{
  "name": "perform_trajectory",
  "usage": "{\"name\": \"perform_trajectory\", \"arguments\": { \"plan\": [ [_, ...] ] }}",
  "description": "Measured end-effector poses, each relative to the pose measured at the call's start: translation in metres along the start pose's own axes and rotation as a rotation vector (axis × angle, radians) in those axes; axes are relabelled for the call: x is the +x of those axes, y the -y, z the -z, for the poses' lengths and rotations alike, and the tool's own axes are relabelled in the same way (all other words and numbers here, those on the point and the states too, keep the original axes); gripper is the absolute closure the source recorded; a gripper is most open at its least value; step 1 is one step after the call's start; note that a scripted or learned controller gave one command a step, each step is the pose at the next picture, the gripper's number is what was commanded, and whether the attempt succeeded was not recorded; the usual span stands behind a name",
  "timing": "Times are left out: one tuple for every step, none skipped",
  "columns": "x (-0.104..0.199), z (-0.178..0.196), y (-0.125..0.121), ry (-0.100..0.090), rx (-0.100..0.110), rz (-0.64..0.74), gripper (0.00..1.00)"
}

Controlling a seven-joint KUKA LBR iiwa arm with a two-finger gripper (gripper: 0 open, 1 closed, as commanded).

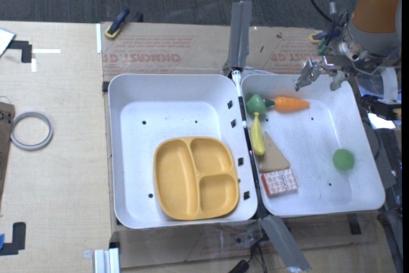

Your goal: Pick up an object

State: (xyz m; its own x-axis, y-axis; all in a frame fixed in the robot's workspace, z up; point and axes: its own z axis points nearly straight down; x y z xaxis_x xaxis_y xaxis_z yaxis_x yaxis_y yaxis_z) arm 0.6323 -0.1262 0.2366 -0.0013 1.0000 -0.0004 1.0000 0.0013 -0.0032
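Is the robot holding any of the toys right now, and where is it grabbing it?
No, nothing is held. The gripper hangs open above the far edge of the right bin, with nothing between its fingers. The carrot lies in the bin just below it.

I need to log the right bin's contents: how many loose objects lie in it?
5, none apparently hidden: carrot at the back, green-topped yellow piece along the left wall, tan wedge, red-patterned box, green ball toward the right.

It was a robotics lab bench: cardboard sheeting (pixel 192 48) lay under two white bins (pixel 128 99), with a tape roll (pixel 30 130) and clamp (pixel 117 23) nearby.
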Motion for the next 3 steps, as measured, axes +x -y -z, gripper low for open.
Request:
{"name": "perform_trajectory", "arguments": {
  "plan": [
    [0.0, 0.009, 0.0, 0.001, 0.0, 0.002, 1.0],
    [0.0, 0.009, 0.0, 0.001, 0.001, 0.002, 0.0],
    [-0.002, -0.069, 0.018, 0.001, -0.002, 0.245, 0.0]
  ]
}}
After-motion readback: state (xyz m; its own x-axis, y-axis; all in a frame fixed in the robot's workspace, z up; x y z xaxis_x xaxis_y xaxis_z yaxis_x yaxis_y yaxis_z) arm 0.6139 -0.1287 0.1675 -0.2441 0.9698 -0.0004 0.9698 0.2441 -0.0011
